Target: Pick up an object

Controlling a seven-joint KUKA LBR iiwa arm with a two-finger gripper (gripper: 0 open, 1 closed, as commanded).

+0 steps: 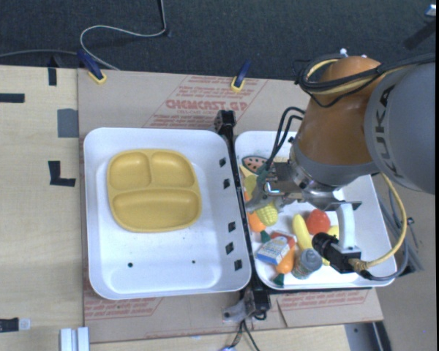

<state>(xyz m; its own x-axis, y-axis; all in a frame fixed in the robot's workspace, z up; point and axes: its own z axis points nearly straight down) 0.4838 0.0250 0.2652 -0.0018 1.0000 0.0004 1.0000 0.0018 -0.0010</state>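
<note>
1. Reaching in from the right, the grey arm [395, 123] with its orange band [340, 115] hangs over the right bin [377, 196], with the hand [267, 189] low over that bin's left part; whether the hand is released or clenched cannot be told.
2. Two shallow white bins sit side by side on the surface [29, 210], resting on a cardboard sheet [197, 104].
3. The left bin [161, 269], to the hand's left, holds one yellow divided plate [154, 189] with three compartments, lying in the bin's far half.
4. The right bin holds a crowd of small toy foods, the things to pick, lying just beside and below the hand: a yellow corn cob [266, 214] touching the hand's lower edge, an orange piece [256, 223] by it, a yellow banana shape [301, 230], a red tomato shape [319, 219], a small white-and-blue carton [273, 251], a carrot [284, 263] and a grey can [305, 264].
5. A round slice with dark seeds [252, 164] lies just above the hand.
6. The cardboard carries red print that seems to read "CHEMCAST GP" [197, 106]; the arm's casing shows large letters, partly cut off, that look like "KUKA" [377, 119].
7. Two yellow-and-blue clamps [92, 64] [241, 77] grip the cardboard's far edge.
</note>
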